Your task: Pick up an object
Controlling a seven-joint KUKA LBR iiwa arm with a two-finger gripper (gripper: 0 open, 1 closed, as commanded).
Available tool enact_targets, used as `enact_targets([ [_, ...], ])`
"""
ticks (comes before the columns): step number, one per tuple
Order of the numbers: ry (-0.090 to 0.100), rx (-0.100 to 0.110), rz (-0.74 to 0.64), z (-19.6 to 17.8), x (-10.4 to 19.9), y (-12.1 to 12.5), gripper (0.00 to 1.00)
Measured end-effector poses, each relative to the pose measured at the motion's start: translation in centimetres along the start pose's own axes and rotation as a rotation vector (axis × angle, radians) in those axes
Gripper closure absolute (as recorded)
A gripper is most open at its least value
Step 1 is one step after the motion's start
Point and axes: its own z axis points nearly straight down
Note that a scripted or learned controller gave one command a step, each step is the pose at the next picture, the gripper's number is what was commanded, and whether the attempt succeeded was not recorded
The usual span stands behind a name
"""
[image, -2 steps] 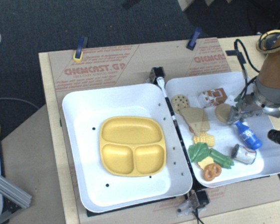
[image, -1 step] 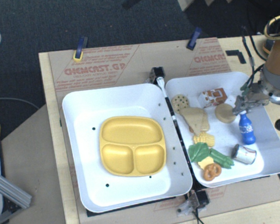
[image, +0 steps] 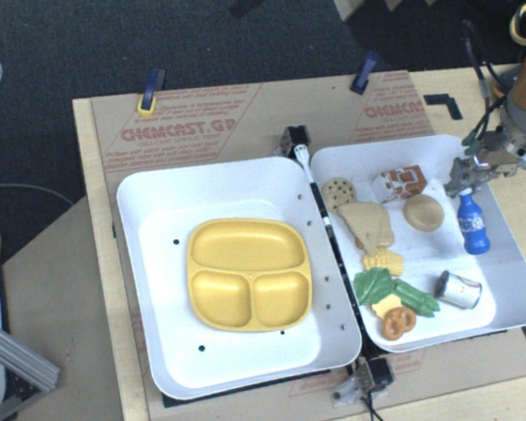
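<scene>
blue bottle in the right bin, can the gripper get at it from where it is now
Probably yes. The gripper sits just above the blue bottle, whose top looks uncovered. The tan round piece lies close on its left.

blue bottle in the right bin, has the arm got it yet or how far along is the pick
Done: the hand is over the right bin, directly above the blue bottle. In hand: nothing visibly gripped; the bottle looks to be resting in the bin. Left: close on it and lift. The yellow tray sits in the left bin.
</scene>
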Motion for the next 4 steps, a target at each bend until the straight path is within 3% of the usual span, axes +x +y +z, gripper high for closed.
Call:
enact_targets([
  [1, 0.001, 0.002, 0.000, -4.0, 0.0, 0.1, 1.00],
  [4, 0.006, 0.012, -0.003, -2.0, 14.5, -3.8, 1.00],
])
